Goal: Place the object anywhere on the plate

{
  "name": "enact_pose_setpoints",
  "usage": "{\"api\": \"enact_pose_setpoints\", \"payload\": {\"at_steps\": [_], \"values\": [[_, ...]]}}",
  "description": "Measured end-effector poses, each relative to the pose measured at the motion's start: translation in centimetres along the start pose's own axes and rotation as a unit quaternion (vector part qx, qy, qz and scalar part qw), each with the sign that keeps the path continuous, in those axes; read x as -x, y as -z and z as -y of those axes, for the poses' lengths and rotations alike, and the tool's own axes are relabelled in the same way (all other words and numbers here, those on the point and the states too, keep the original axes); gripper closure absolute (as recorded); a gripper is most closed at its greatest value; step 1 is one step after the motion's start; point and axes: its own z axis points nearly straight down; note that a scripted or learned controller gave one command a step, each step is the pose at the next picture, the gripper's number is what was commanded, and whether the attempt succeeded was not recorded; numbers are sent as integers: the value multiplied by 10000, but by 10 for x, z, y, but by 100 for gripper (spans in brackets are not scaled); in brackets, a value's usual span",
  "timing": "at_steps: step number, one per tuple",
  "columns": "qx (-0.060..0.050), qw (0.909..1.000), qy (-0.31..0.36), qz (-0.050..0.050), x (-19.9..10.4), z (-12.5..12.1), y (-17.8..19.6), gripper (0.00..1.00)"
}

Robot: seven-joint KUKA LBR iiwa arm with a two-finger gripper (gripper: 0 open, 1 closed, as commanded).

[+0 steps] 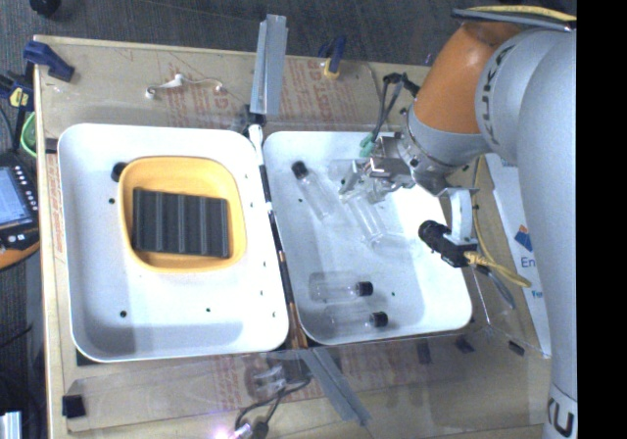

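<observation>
A yellow plate (221,172) lies in the left bin (88,163), and a dark ridged block (181,223) rests on its middle. The right bin (446,305) holds several clear tubes with black caps. One tube (312,190) lies slanted near the bin's upper left. Another (369,223) sits just below my gripper. Two more (338,287) (351,319) lie near the front wall. My gripper (364,177) hangs low over the upper middle of the right bin, close to the clear tube beneath it. I see nothing clearly held in it.
A metal bar (266,65) stands at the back between the bins. Blue clamps (335,53) (47,60) sit on the wooden bench's far edge. The arm's grey and orange body (470,94) covers the right bin's back right corner.
</observation>
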Motion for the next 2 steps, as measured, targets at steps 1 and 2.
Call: {"api": "enact_pose_setpoints", "payload": {"at_steps": [1,2], "values": [[0,9964,845,9,-61,-41,54,100],[-11,9769,2137,5,-107,-55,12,100]]}}
